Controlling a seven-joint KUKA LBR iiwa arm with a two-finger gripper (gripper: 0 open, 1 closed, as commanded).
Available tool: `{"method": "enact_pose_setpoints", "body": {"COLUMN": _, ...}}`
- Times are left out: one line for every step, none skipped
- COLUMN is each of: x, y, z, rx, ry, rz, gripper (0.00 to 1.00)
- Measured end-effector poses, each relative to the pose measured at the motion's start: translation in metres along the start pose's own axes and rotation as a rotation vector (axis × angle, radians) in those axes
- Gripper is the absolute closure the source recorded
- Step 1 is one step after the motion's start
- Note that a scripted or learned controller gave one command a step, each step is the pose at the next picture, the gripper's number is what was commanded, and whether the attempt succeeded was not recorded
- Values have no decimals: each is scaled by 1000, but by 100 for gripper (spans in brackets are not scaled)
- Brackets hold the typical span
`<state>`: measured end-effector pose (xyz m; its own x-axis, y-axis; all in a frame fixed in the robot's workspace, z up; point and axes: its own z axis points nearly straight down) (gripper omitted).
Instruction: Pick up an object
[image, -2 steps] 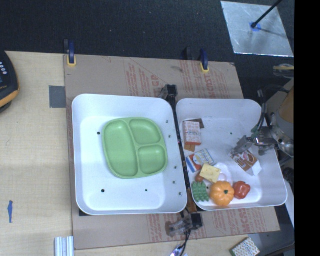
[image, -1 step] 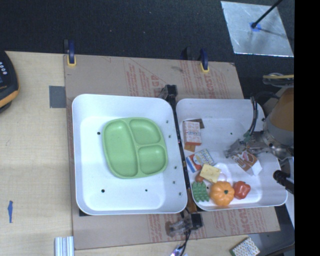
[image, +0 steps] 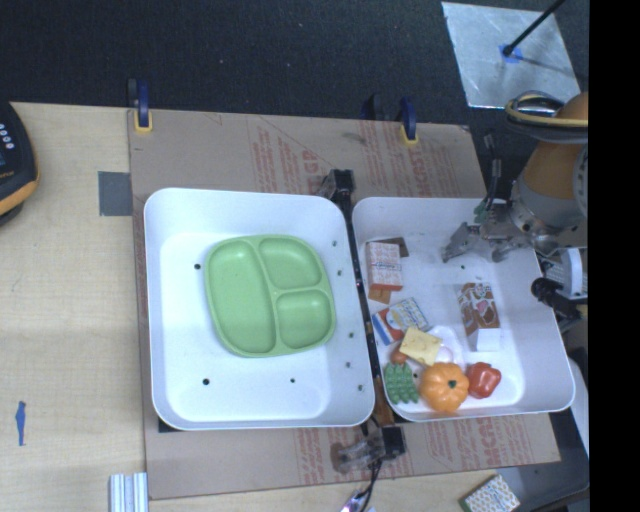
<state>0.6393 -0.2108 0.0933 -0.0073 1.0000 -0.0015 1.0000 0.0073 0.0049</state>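
Observation:
My gripper (image: 478, 243) hangs over the far right part of the right bin (image: 440, 215), fingers spread and nothing between them. Below it in that bin lie a brown snack packet (image: 478, 305), a small box with a red and white label (image: 383, 266), a yellow cheese wedge (image: 421, 345), an orange pumpkin (image: 444, 387), a red pepper (image: 483, 379) and a green toy vegetable (image: 400, 382). The packet is the nearest item, a short way toward the front of the gripper.
The left bin (image: 175, 300) holds a green divided plate (image: 270, 294). The arm's grey and orange body (image: 550, 150) stands over the bench's right edge. Clamps (image: 141, 105) pin the cardboard at the back. A dark device (image: 12, 160) sits at far left.

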Motion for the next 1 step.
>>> {"method": "enact_pose_setpoints", "body": {"x": 24, "y": -73, "z": 2, "rx": 15, "ry": 4, "rz": 5, "gripper": 0}}
